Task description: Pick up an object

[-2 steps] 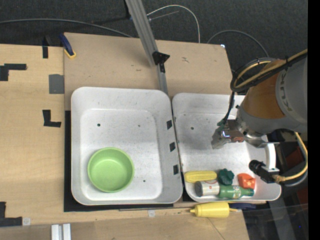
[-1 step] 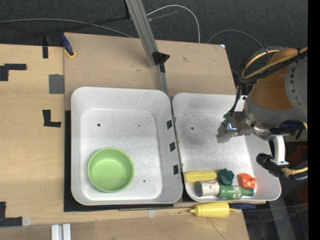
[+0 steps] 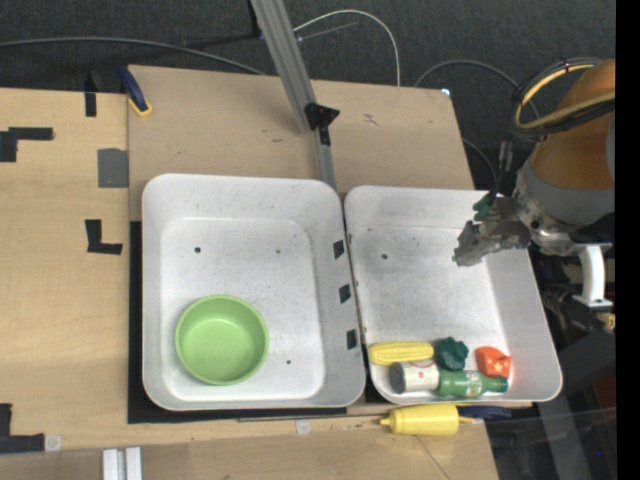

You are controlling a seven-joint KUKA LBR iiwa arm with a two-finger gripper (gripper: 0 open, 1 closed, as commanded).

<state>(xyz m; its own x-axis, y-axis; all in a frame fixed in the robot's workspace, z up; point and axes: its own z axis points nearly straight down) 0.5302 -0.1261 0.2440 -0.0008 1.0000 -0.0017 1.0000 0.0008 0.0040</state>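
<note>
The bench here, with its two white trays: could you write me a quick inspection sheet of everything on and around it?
Surface: tan bench bearing left bin and right bin.
Job's things: corn cob, green bottle, white can, dark green piece, orange piece, all at right bin's near edge.
Clutter: green bowl in left bin; yellow bottle outside, on bench.
Claw: above right bin, holding nothing seen.
Cables: white wire behind bench.
Surroundings: metal pole, dark floor.

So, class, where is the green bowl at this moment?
The green bowl sits in the near left corner of the left bin, in the camera view, far from the gripper over the right bin.
</note>
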